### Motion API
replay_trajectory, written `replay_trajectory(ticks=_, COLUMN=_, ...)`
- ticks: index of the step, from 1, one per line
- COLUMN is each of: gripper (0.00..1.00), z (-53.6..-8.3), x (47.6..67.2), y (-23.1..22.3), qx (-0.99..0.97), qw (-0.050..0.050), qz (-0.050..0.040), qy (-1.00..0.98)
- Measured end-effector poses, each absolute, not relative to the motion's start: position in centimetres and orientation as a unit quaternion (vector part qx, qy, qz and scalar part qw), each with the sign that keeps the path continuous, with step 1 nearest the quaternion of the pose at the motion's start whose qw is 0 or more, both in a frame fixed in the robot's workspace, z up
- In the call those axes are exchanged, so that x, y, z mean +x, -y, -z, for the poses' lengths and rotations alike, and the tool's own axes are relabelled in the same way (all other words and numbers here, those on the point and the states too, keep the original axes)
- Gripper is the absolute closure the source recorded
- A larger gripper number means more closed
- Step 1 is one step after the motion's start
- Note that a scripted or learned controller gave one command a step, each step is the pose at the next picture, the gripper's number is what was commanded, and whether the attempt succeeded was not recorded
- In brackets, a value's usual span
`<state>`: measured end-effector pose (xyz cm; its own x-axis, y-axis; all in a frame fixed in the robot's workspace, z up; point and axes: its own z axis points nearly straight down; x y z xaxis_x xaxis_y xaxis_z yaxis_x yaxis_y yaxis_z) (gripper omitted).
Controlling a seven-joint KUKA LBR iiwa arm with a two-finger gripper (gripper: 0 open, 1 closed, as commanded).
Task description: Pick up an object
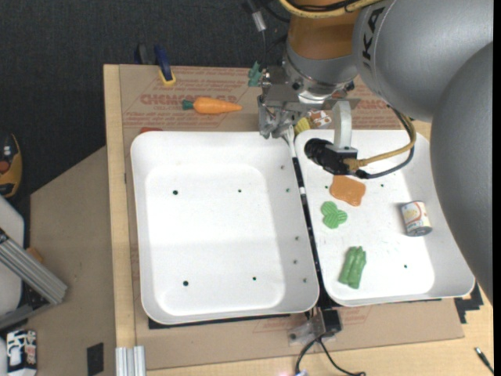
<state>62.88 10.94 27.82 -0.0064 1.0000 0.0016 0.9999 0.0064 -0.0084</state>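
My gripper (275, 128) hangs over the far rim where the two white bins meet, with nothing visibly held in it. In the right bin (438, 276) lie an orange chunk (347, 190), a small green leafy piece (334, 215), a green ridged vegetable (352, 267) and a small tin can (415, 218) on its side. A small red-and-white item (318, 119) sits just right of the gripper at the bin's far edge. The left bin (156, 210) is to the gripper's left.
A toy carrot (213, 106) lies on the cardboard sheet (125, 116) behind the left bin, outside both bins. A blue-and-yellow clamp (163, 64) grips the cardboard's far edge. The bulky grey arm (438, 69) covers the upper right.
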Motion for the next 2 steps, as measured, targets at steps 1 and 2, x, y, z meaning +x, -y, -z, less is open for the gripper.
replay_trajectory(ticks=1, gripper=1.00, z=-26.1, x=63.5, y=-17.6, qx=-0.704, qw=0.001, qz=0.0008, qy=0.710)
replay_trajectory(ticks=2, gripper=1.00, z=-22.1, x=66.7, y=-19.4, qx=-0.706, qw=0.000, qz=0.0001, qy=0.708)
